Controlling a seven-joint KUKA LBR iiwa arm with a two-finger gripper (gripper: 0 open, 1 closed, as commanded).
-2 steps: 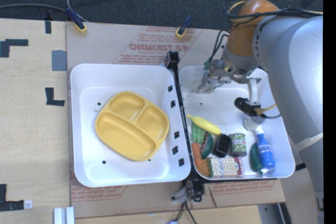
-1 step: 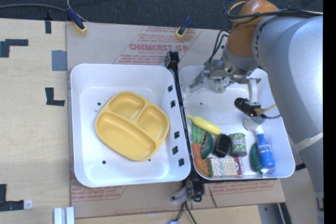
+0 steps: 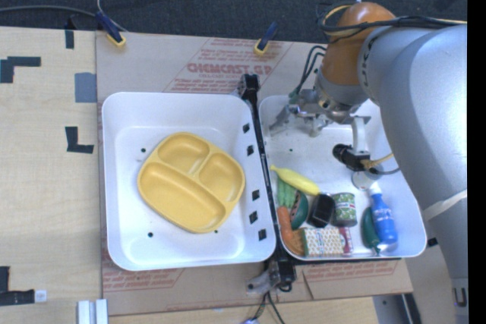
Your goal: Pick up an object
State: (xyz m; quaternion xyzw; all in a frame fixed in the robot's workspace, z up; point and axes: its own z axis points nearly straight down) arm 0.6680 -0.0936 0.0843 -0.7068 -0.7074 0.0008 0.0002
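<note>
Camera view: gripper [image 3: 310, 120] hangs over top of right bin [image 3: 402, 197]; can't tell its grip state. Banana [image 3: 298, 180], bottle [image 3: 382, 220], can [image 3: 343, 209] & packets crowd bin's lower end. Left bin [image 3: 121, 178] holds yellow tray [image 3: 191, 180].

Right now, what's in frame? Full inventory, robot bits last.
Bins: 2, white, side by side on the bench.
Divided plate: 1, yellow, in the left bin.
Banana: 1, yellow, right bin, near the divider.
Can: 1, green, right bin.
Bottle: 1, blue, right bin, near corner.
Carton: 1, red and white, right bin, near edge.
Clamps: 2, yellow and blue, on the cardboard's far edge.
Arm: 1, grey with orange band, over the right bin.
End effector: 1, metallic, above the right bin's far end.
</note>
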